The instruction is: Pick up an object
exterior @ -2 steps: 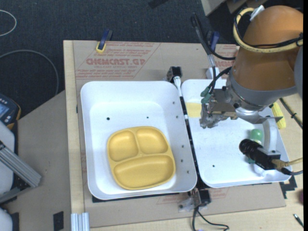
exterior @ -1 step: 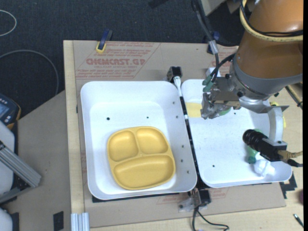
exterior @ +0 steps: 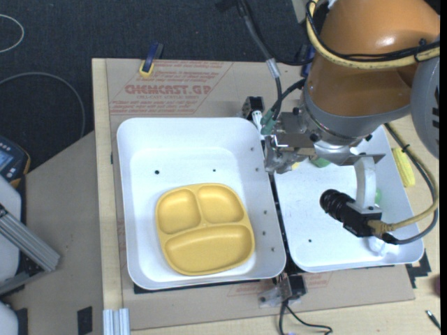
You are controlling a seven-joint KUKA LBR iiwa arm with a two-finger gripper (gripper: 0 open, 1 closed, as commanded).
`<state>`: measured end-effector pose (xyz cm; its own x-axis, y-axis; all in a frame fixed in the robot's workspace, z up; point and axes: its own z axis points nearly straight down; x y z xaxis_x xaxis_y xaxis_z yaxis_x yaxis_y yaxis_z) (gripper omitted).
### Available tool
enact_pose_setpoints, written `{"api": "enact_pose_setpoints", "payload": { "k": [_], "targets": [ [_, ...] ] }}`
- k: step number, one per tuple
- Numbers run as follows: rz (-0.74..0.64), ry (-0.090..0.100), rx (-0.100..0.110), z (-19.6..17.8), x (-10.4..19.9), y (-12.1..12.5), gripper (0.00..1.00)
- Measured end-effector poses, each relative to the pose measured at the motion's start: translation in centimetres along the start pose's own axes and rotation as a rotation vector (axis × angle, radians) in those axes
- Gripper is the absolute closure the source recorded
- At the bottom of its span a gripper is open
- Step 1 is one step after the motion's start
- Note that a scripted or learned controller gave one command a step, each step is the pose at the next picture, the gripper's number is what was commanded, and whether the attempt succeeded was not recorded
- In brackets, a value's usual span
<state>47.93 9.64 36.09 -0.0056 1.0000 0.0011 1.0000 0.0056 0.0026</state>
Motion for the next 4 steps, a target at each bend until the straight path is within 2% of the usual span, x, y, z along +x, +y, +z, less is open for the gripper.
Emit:
{"api": "enact_pose_setpoints", "payload": {
  "k": [4],
  "targets": [
    [0.002,-0.002,-0.010,-4.1,-0.1,0.2,1.00]
  ]
}}
